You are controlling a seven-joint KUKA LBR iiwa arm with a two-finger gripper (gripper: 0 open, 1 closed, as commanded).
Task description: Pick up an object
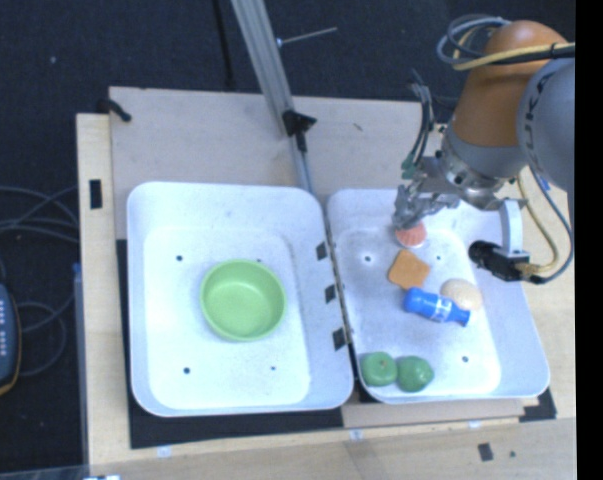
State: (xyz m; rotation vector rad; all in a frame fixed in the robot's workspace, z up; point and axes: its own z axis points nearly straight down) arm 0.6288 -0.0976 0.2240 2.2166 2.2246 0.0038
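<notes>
**Two bins, pincer low over the small red piece in the right one**

Two shallow white bins sit side by side on the tabletop (401, 118). Left white bin (161, 208) carries one light green round bowl (243, 299), near its middle. Right white bin (511, 358) carries the candidates: a small red-orange rounded piece (412, 236) at the far side, a flat orange wedge-shaped block (408, 269) just near of it, a blue cylinder with a white end (436, 306), a pale cream egg-shaped lump (462, 292) touching the cylinder's right end, and two green rounded pieces (397, 371) at the near edge.

Pincer (415, 214) hangs directly above the red-orange piece, tips at or just over its top. Cannot tell whether the jaws are wide or narrow; the wrist hides them from this angle. No object is visibly between them.

Judgement: step in hand is the final descent and close on the red-orange piece. To do it well:
- keep the jaws centred on the piece, since a rounded form will likely squirt sideways under an off-centre squeeze;
- go down close to the bin floor before closing;
- stay clear of the orange wedge, which lies just beside;
- lift straight up.
</notes>
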